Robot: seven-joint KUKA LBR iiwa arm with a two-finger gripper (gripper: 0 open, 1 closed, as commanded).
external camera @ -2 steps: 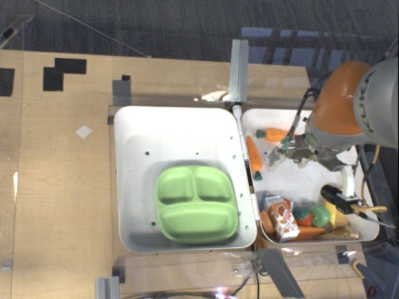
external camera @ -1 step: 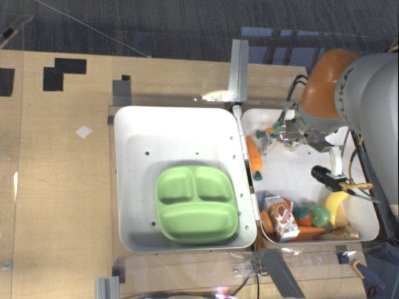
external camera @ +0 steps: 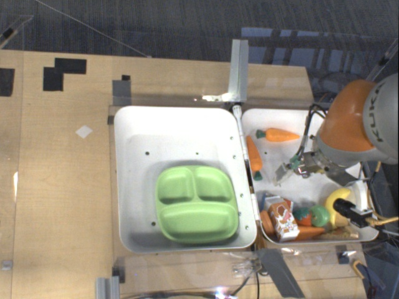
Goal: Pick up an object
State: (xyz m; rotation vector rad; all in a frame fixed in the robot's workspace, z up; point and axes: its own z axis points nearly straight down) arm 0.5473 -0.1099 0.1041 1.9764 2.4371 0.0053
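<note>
I am holding the hand (external camera: 298, 165) over the right bin (external camera: 283, 118), near two toy carrots (external camera: 282, 134); whether it is open or closed I cannot tell. Other toys are lying heaped along the near wall (external camera: 293, 220). A green plate (external camera: 197, 202) is sitting in the left bin (external camera: 168, 120).

Glossy green plastic tray (external camera: 197, 203), matt wooden bench (external camera: 56, 185)

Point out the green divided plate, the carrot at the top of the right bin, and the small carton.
green divided plate (external camera: 197, 202), camera view, middle of the plate
carrot (external camera: 282, 135), camera view, orange body
small carton (external camera: 284, 220), camera view, its printed face
</note>
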